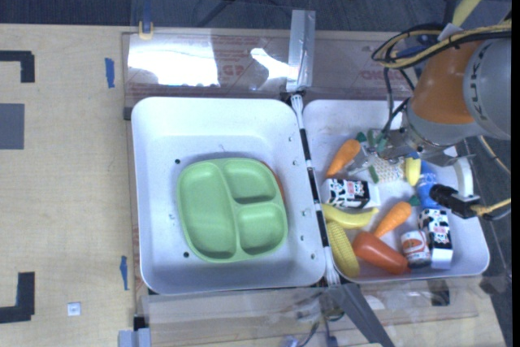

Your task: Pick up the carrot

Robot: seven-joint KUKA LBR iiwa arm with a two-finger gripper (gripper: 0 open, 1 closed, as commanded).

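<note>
A carrot point(344, 156) lies in the right bin point(475, 260), up near that bin's left wall, its orange body slanting and its green top pointing toward the bin's middle. A second carrot point(393, 218) lies lower in the same bin, near its centre, also on a slant. The gripper point(382, 144) sits just beside the first carrot's green end, low over the bin; from this angle I cannot tell how it is set or whether it touches the carrot, and nothing can be seen held in it. The grey arm point(487, 89), with its orange band point(443, 89), comes in over the right bin's far right corner.

Taking the right bin as the landmark: a small black-and-white cow-print milk carton point(349, 192) lies against its left wall just below the first carrot. A banana point(349, 216) lies right under that carton, and a yellow corn cob point(343, 249) runs along the left wall toward the near corner. A red pepper point(379, 252) rests by the near wall, touching the corn. A small can point(413, 244) and a second cow-print carton point(439, 232) sit toward the near right corner. A blue and yellow item point(418, 175) lies toward the right side, too small to name.

The left bin point(154, 142), touching the right bin's left wall, holds a green divided plate point(233, 208) with three compartments.
</note>
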